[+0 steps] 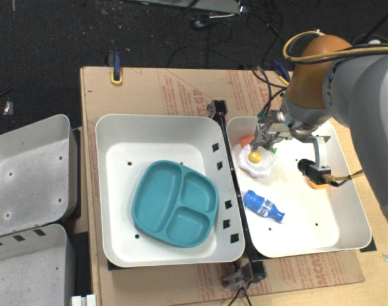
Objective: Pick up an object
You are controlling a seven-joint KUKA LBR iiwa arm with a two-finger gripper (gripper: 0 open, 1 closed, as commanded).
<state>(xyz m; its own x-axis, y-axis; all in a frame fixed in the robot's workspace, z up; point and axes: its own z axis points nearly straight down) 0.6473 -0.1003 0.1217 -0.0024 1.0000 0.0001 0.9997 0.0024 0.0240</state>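
In the right bin [346, 234], a white fried-egg toy with a yellow yolk [256, 160] lies near the left wall. A small red-orange piece [246, 142] peeks out just behind it. A blue bottle [264, 206] lies on its side nearer the front. My gripper [265, 143] hangs low over the egg toy's far edge, reaching in from the right. I cannot see anything held in it.
A teal divided plate [174, 203] lies in the left bin [111, 132]. A black divider [229, 164] runs between the two bins. The grey arm with its orange band [315, 69] crosses above the right bin's far corner. Spare white lids [28, 164] sit at the far left.
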